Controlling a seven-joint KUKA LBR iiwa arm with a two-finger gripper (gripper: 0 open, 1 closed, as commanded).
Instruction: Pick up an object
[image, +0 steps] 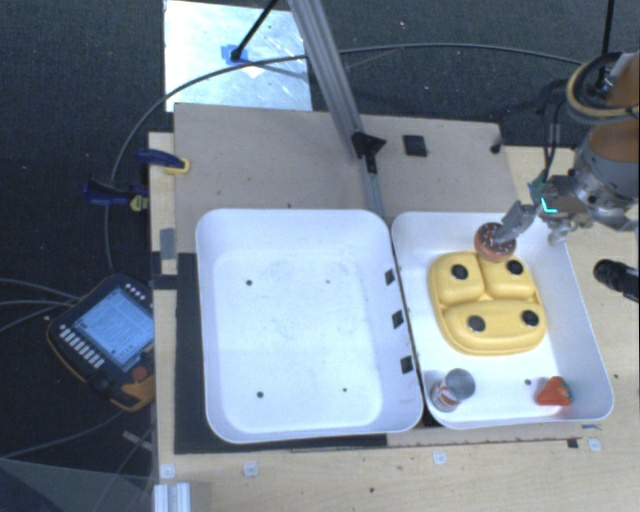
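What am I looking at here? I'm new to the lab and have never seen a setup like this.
One camera looks down at a slant on a bench with two shallow white bins. The robot arm, grey with an orange band, reaches in from the right. Its hand sits over the right bin, by a small round brownish object; whether it grips that is unclear. That bin also holds a yellow moulded tray, a small metal can and a red piece. The left bin lies beside it.

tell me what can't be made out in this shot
Camera view:
- gripper: too small and blurred to tell open from shut, or whether it touches the brown round object.
- yellow moulded piece: its far edge hidden behind that object.
- arm: cut off by the right edge.
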